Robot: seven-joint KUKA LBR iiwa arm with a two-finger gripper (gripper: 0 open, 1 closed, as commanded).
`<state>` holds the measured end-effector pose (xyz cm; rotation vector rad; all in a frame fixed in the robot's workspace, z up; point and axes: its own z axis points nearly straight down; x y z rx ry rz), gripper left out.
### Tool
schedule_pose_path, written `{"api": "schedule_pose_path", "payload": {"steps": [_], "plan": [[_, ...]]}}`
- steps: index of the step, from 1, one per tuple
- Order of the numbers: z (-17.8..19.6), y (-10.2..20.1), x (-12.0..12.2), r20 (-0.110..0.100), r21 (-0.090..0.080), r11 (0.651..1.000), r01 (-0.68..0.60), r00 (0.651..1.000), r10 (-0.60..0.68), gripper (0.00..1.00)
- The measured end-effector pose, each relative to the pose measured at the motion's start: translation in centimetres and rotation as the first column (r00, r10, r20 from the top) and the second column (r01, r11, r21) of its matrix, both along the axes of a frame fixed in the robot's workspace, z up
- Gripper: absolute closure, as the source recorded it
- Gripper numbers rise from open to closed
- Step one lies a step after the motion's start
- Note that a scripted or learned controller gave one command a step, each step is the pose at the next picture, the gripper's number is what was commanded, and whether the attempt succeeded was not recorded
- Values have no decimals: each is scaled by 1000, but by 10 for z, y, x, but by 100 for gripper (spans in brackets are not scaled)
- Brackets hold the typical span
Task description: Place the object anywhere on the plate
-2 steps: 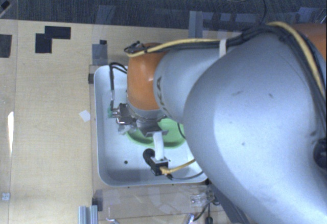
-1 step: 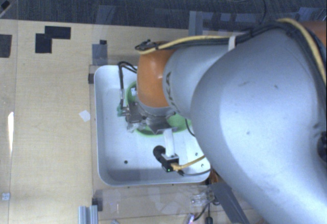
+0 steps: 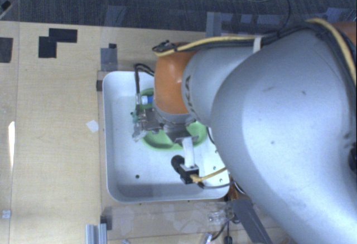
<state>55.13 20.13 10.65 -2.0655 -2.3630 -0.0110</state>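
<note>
Camera view has the arm's gripper [image 3: 146, 123] low over the green plate [image 3: 159, 141] in the white bin [image 3: 120, 142], apparently at the placing step; grip and object cannot be made out, so release must wait.

**Arm crowds the bin's right; left side open**

The arm [image 3: 268, 109] covers the right part of the bin [image 3: 114, 126] and hangs over most of the green plate [image 3: 153, 140]. The bin's left floor and lower left corner lie bare. Bin walls hem it in on three visible sides.
</note>
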Motion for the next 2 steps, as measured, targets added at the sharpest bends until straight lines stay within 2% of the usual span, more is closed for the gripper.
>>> {"api": "schedule_pose_path", "payload": {"steps": [1, 2], "plan": [[98, 14, 1, 3, -6, 997, -83, 997, 83, 0], [132, 16, -59, 1, -6, 1000, 4, 1000, -4, 0]]}}
